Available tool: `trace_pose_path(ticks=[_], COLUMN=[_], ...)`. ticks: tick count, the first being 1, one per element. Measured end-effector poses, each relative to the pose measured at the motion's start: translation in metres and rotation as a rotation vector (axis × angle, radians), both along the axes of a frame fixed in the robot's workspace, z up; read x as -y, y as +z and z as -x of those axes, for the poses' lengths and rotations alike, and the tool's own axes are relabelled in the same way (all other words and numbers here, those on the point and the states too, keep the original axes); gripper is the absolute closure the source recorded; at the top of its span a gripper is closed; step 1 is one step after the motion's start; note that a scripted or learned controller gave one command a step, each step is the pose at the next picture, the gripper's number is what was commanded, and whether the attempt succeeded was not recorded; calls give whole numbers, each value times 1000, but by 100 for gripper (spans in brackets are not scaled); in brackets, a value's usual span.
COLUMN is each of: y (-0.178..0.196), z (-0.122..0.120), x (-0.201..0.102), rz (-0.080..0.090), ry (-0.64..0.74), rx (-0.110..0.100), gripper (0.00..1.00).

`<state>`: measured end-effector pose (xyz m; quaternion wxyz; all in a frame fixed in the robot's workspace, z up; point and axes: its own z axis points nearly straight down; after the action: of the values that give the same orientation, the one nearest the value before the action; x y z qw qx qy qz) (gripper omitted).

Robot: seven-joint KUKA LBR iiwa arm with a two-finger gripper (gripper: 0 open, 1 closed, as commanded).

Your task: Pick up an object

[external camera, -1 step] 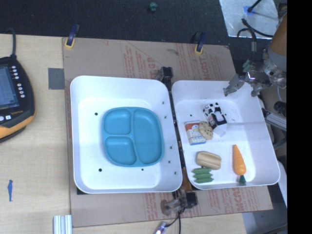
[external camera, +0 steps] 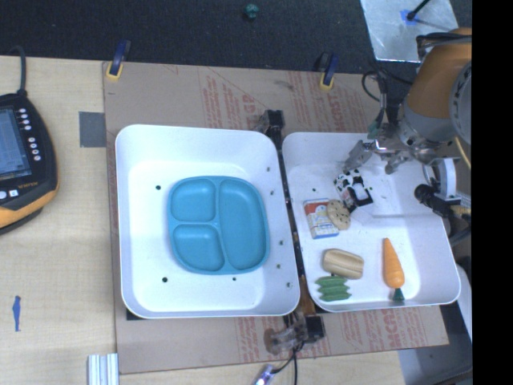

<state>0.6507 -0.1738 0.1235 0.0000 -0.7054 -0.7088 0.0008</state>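
The right white bin (external camera: pixel 417 295) holds several small items. A red and white carton (external camera: pixel 321 218) lies next to a tan cookie (external camera: pixel 338 214). Nearer the front lie a bread roll (external camera: pixel 343 262), a green pea pod (external camera: pixel 333 288) and an orange carrot (external camera: pixel 392 265). My gripper (external camera: pixel 353 188) hangs low over the bin's back half, just above and right of the cookie. It is open, with nothing between its black and white fingers. The arm (external camera: pixel 437 87) reaches in from the upper right.
The left white bin (external camera: pixel 144 287) holds a blue divided plate (external camera: pixel 217 224). A black and orange teach pendant (external camera: pixel 20 160) lies on the bench at far left. Clamps (external camera: pixel 324 69) pin the cardboard sheet at the back.
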Motion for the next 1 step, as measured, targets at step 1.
trace_pose_path(ticks=[1], y=[-28], z=[22], x=[-26], rz=[0], ry=[3], rx=[-3], gripper=[0])
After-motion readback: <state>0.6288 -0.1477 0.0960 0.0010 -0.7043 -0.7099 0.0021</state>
